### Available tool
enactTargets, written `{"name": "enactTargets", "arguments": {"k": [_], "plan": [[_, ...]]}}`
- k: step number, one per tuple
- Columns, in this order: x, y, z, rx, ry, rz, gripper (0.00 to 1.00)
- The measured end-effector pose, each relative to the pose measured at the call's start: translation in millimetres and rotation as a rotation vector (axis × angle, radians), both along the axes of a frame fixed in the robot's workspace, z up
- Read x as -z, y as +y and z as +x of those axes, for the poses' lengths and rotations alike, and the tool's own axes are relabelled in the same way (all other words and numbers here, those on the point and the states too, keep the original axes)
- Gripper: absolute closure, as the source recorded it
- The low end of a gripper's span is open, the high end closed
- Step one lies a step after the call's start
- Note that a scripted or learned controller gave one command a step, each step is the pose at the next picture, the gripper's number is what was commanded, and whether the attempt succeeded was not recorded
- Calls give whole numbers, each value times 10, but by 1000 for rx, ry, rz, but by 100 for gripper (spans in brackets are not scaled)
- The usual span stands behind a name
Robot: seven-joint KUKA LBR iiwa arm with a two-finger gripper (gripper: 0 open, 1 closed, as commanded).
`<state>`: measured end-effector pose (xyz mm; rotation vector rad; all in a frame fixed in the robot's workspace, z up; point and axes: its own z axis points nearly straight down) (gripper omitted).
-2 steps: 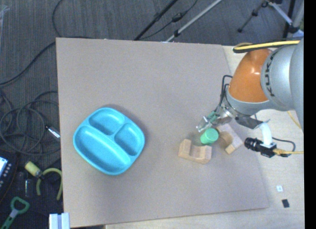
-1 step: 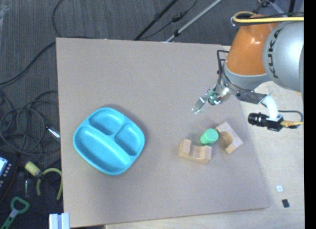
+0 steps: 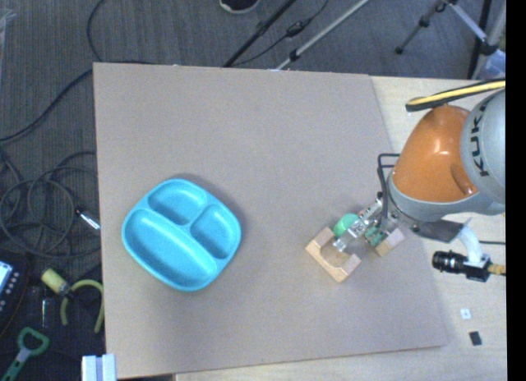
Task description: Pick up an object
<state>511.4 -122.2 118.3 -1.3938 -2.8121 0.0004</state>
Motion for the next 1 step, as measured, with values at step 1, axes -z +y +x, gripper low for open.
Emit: {"name": "enactTargets", "arguments": {"k": [1], "plan": [[-646, 780, -123, 166, -1, -1, 100]]}}
